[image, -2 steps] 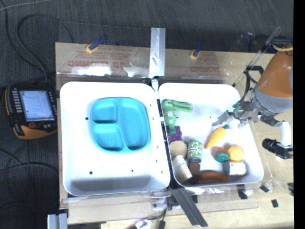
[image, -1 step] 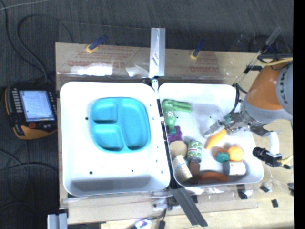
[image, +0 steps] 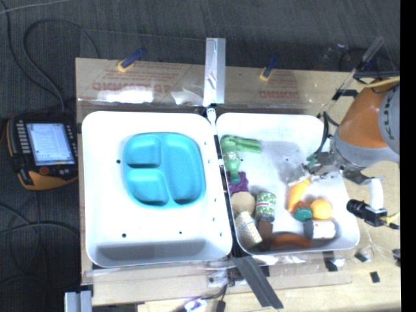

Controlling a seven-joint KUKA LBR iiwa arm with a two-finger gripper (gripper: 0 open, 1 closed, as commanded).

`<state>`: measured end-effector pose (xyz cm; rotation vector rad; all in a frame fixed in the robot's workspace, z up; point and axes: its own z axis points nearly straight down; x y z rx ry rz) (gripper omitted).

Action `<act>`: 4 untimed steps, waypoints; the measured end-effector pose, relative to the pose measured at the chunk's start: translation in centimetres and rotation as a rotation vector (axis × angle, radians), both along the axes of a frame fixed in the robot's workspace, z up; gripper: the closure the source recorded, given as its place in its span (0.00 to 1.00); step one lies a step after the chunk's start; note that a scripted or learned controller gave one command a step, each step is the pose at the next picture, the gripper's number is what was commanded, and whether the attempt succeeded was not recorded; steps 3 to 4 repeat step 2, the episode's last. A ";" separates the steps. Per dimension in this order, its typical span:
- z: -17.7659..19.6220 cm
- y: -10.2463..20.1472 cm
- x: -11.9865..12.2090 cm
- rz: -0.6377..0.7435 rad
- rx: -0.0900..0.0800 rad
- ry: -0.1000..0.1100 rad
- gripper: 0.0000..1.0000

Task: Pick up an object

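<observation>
The right bin point(image: 286, 125) holds several small objects. A green toy point(image: 239, 145) lies at its back left, with a purple piece point(image: 236, 181) and a tan ball point(image: 242, 202) in front of it. A small green-labelled can point(image: 265, 204) stands near the middle. An orange carrot-shaped piece point(image: 298, 192), an orange ball point(image: 321, 208), a teal piece point(image: 303, 214) and a white cylinder point(image: 323, 229) crowd the front right, and a brown piece point(image: 289, 241) lies along the front wall. My gripper point(image: 311, 168) hangs low over the right side, just above the carrot-shaped piece.
The left bin point(image: 97, 239) bears a blue divided plate point(image: 162, 168). A handheld control pendant point(image: 42, 149) lies on the floor at far left. A metal post point(image: 214, 70) stands behind the seam between the bins. The arm's orange band point(image: 364, 119) rises over the right bin's edge.
</observation>
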<state>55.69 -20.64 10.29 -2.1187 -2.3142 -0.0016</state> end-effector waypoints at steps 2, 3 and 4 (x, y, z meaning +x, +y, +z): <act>12.2 -0.2 -0.4 -0.087 -0.006 0.000 1.00; 12.2 -0.2 -0.4 -0.087 -0.006 0.000 1.00; 12.2 -0.2 -0.4 -0.087 -0.006 0.000 1.00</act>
